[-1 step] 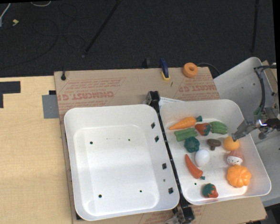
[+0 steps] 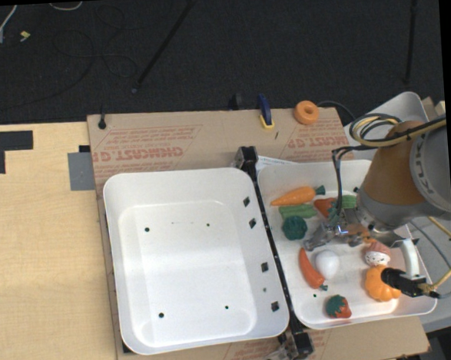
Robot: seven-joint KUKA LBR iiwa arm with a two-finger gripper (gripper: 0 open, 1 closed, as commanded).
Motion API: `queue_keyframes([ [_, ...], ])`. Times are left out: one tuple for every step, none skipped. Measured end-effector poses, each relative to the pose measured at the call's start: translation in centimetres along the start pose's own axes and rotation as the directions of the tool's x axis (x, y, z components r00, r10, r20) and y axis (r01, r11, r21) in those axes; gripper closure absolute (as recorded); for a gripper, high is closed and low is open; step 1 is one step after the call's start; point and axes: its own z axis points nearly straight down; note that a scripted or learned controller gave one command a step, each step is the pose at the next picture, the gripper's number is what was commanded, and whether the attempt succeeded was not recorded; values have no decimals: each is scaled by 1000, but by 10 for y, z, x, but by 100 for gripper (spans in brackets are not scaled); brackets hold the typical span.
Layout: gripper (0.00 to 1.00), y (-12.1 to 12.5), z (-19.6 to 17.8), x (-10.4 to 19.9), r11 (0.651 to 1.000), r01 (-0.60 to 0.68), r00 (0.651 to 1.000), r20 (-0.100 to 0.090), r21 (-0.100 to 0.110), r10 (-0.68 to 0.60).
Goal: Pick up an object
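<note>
The right bin holds several toy foods. An orange carrot with a green top lies at the far side, and a dark green lump sits just below it. A red-orange pepper lies beside a white egg. A strawberry rests near the front rim, and an orange fruit is at the right. My gripper hangs low over the middle of this bin, just above the white egg and right of the green lump. The arm hides part of the bin's right side.
The left bin stands beside the right one, with a black divider clamp between them. An orange ring and a blue clip lie on the cardboard behind the bins. Cables loop by the arm.
</note>
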Motion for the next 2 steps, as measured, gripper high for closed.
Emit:
queue_keyframes([
  [0, 68, -8, 35, 1000, 2, 1000, -1, -4, -2],
  [0, 86, -6, 75, 1000, -1, 1000, -2, 6, 1],
])
